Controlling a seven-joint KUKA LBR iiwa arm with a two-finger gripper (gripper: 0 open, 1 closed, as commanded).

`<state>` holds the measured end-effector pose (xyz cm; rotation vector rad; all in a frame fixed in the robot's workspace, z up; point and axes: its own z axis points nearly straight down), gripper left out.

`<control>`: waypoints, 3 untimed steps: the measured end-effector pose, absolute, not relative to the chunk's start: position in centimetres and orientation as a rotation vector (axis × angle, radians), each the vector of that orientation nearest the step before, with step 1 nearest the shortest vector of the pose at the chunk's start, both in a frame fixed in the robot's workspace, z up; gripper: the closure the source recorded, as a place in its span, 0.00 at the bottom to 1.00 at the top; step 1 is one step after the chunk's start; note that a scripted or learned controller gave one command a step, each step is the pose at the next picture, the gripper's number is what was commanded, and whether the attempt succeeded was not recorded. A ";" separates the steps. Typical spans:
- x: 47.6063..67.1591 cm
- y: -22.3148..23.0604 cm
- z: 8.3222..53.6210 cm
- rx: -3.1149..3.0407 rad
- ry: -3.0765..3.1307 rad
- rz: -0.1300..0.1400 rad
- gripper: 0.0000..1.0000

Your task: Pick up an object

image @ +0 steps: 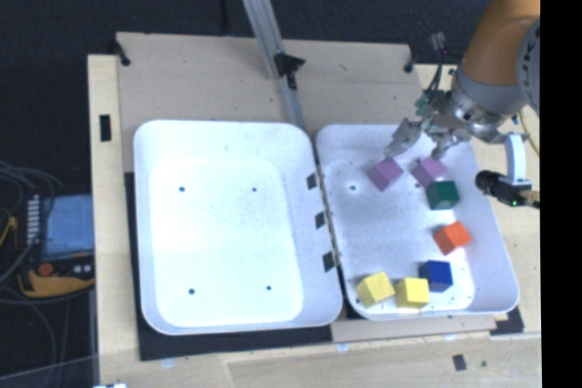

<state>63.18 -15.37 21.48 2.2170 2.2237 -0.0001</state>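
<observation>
Camera view: the gripper (426, 139) is hanging over the far edge of the right bin (350, 150), with its two fingers spread apart and nothing lying between them. The left finger is pointing toward one purple block (385, 173); the second purple block (428, 169) is sitting just below the right finger, near the bin's far right corner. A green block (443, 194) is lying just beside that second purple block, along the right edge. An orange block (452, 236) is resting further down the same edge. A blue block (437, 273) and two yellow blocks (375, 289) (413, 291) are clustering along the near edge. The left bin (155, 195) is sitting alongside, its right edge touching the right bin.
</observation>
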 end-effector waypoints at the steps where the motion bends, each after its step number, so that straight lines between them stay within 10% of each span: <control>1: 63.2 -15.4 21.5 2.216 2.225 -0.001 0.00; 3: 63.7 -15.6 10.9 2.221 2.225 -0.006 0.00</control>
